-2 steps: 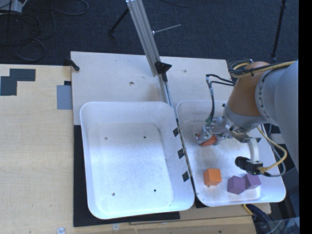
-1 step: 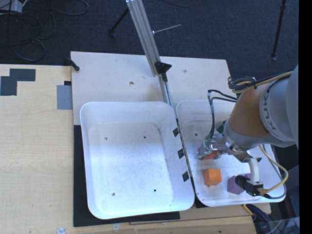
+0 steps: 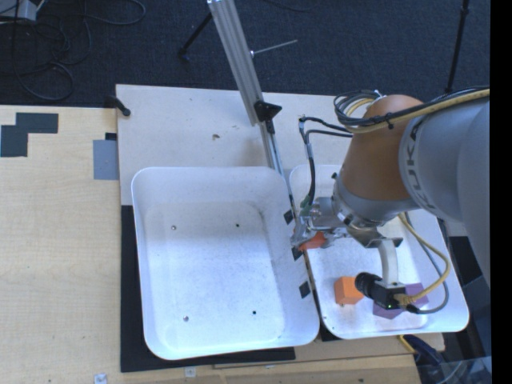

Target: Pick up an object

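My gripper (image 3: 310,235) hangs low over the left edge of the right bin (image 3: 448,314), close to the wall shared with the left bin. A small red-orange piece (image 3: 315,242) shows right at the gripper's tip; whether it is held is unclear. An orange block (image 3: 347,291) lies on the right bin's floor toward the front. A purple object (image 3: 398,306) lies just right of it, partly hidden by the robot's own hardware. The arm's wrist covers the middle of the right bin.
The left bin (image 3: 152,214) is a large white tray with a few dark specks on its floor. A slanted metal rail (image 3: 240,62) rises behind the bins. The wooden benchtop (image 3: 56,246) extends to the left.
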